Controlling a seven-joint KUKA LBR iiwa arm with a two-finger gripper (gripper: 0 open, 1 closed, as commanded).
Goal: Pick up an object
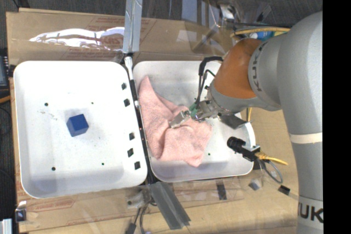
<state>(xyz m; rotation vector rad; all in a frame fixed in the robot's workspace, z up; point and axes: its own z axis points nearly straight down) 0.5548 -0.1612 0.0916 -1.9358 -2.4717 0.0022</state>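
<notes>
A crumpled pink cloth [164,129] lies in the right bin [181,173], spread from its left wall toward the middle. A small blue cube [77,124] rests alone in the left bin [33,172]. My gripper [180,118] is down in the right bin, its metal fingertips right over the upper right part of the cloth and seemingly touching the fabric. The grey arm with its orange band [237,73] reaches in from the right and hides part of the bin floor behind it.
A raised divider with black clips [133,123] separates the two bins. A black cable fitting with a yellow lead [247,149] hangs over the right bin's right rim. Cardboard and tape border the bins at the back and front.
</notes>
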